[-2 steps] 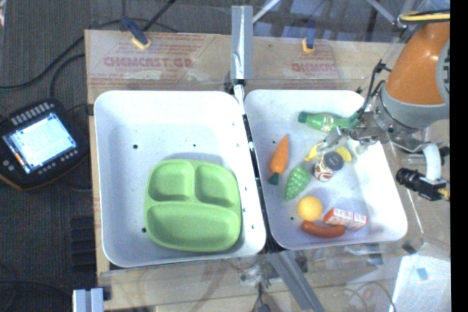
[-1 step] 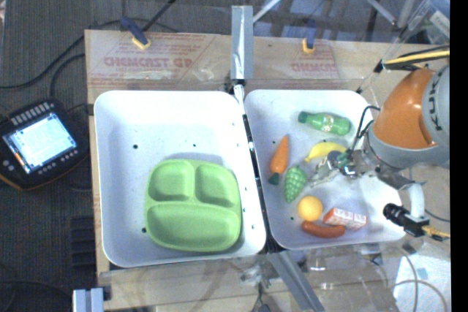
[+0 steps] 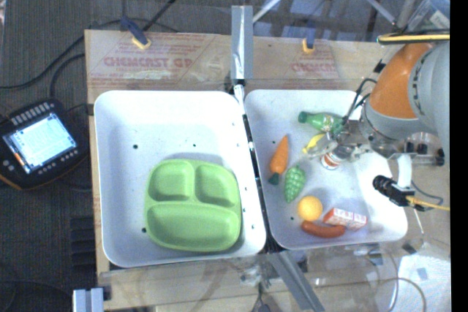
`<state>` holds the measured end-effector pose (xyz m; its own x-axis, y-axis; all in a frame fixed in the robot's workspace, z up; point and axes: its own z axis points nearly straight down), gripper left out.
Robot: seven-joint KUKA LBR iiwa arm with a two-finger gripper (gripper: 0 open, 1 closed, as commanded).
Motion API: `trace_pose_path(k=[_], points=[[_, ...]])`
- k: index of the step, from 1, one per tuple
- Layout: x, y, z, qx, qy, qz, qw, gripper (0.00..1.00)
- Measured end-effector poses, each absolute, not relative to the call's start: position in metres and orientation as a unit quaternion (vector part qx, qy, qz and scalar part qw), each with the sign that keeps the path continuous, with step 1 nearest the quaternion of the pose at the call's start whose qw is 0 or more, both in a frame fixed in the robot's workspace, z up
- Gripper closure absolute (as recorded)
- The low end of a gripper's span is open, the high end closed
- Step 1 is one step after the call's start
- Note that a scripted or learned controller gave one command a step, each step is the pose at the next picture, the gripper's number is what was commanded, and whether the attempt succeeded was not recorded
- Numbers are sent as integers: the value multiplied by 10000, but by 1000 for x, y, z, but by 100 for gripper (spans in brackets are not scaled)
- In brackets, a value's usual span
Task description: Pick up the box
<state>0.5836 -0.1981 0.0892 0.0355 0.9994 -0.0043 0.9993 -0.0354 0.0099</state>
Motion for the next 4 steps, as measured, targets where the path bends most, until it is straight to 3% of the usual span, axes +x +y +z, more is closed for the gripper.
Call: trace_pose_path(k=[1,2,3,4], points=[[608,-191,89,6884,7253,-7,51,0],[579,-210,91,6796,7335,45,52,0],[582,-204,90,6570,7538,-7,64,0],[661,-214,90,6823,7311,10,-78,0]])
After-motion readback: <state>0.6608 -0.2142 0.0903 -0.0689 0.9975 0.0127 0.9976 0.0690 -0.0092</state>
